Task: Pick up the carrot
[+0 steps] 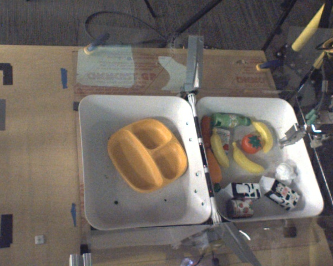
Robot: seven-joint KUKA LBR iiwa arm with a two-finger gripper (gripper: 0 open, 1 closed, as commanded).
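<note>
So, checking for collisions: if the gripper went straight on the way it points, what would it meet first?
Likely the nearest banana, beside the tomato, well short of the carrot; depth is unclear.

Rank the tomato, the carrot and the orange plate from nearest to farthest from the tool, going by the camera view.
From the tool at the right bin's right edge:
1. Tomato, middle of the right bin, between the bananas.
2. Carrot, along the right bin's left wall.
3. Orange plate, in the left bin.
</note>
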